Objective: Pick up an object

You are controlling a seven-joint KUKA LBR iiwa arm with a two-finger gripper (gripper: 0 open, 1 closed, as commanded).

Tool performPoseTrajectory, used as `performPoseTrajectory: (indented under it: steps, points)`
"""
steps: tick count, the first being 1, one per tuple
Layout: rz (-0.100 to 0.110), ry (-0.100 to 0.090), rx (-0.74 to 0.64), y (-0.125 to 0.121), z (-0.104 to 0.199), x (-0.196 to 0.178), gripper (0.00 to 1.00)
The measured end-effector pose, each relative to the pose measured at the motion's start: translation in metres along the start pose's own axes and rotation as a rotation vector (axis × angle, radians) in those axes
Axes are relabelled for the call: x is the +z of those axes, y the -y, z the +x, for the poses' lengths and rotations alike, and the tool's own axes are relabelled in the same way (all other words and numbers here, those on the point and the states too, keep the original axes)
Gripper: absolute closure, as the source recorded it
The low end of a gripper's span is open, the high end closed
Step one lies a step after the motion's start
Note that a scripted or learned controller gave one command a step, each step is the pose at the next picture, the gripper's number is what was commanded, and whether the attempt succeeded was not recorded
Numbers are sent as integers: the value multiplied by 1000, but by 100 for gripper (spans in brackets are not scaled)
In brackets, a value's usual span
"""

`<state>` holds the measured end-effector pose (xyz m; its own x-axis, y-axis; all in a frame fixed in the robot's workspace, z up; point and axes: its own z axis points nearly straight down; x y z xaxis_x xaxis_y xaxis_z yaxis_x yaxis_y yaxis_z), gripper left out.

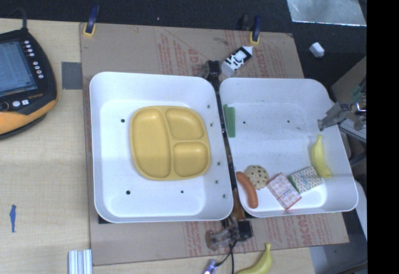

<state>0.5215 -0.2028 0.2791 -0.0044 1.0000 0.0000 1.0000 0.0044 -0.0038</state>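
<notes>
Sitting in the left white bin is a yellow plastic divided plate. Along the right white bin's near wall lie a red-orange sausage, a round speckled cookie, a red-and-white packet and a green-patterned box, with a yellow banana beside them. At the right edge, the grey hand hovers over the bin's rim; whether it is apart or together cannot be told.

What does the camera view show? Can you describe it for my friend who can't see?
Two white bins sit side by side: the left bin holds a yellow divided plate, and the right bin holds a banana, a hot dog, a cookie and two small packets. The gripper is at the right bin's far right edge.
</notes>
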Motion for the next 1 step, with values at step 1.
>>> performPoseTrajectory:
  steps: [1]
  points:
    - [-4, 2, -2, -7, -9, 175, 0]
